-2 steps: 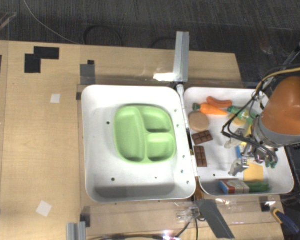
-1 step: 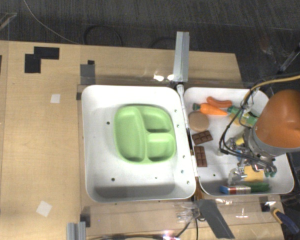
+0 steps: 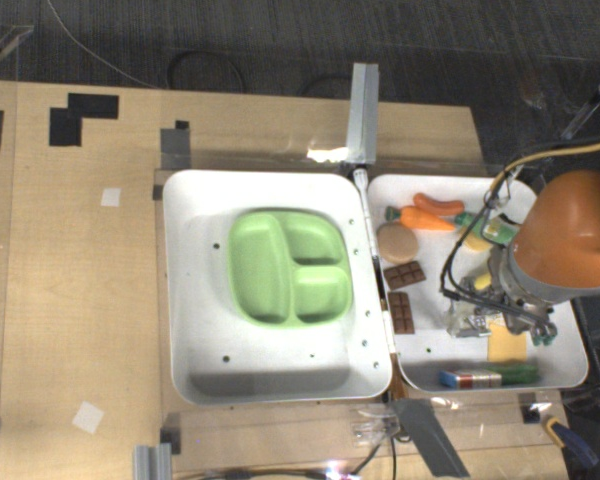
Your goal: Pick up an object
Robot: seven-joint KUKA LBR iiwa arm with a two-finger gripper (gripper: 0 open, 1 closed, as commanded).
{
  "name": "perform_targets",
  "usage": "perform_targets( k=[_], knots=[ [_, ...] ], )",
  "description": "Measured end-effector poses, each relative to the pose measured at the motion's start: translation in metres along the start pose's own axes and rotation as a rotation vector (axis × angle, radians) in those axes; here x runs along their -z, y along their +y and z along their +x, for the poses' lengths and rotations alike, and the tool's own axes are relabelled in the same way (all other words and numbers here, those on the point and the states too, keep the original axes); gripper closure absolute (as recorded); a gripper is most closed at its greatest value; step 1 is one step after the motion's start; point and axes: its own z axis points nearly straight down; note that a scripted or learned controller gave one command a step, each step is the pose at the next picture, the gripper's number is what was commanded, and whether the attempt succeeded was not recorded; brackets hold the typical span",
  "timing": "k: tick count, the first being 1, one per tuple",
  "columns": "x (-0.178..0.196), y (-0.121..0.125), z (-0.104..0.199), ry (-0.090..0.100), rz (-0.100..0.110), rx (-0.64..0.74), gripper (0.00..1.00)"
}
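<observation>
The arm reaches down into the right bin (image 3: pixel 420 363), its orange band over the bin's right half. My gripper (image 3: pixel 477 320) sits low near the bin floor, next to a yellow block (image 3: pixel 508 344) at its lower right. The arm's body hides the fingertips. Around it lie a carrot (image 3: pixel 428 219), an orange sausage (image 3: pixel 440 205), a round tan bun (image 3: pixel 398 241), two brown chocolate bars (image 3: pixel 402 274) (image 3: pixel 402 312), and a marker-like stick (image 3: pixel 485 377) at the front wall.
The left bin (image 3: pixel 195 368) holds a green divided plate (image 3: pixel 288 266). A metal post (image 3: pixel 363 118) stands behind the seam between the bins. Yellow and black cables (image 3: pixel 500 183) loop off the wrist over the right bin's back.
</observation>
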Motion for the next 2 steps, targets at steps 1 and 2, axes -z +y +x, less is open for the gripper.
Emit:
perform_targets(
  k=[1, 2],
  knots=[
    [0.114, 0.046, -0.04, 0.022, -0.009, -0.019, 1.0],
    [0.123, 0.071, -0.07, 0.029, -0.011, 0.059, 1.0]
  ],
)
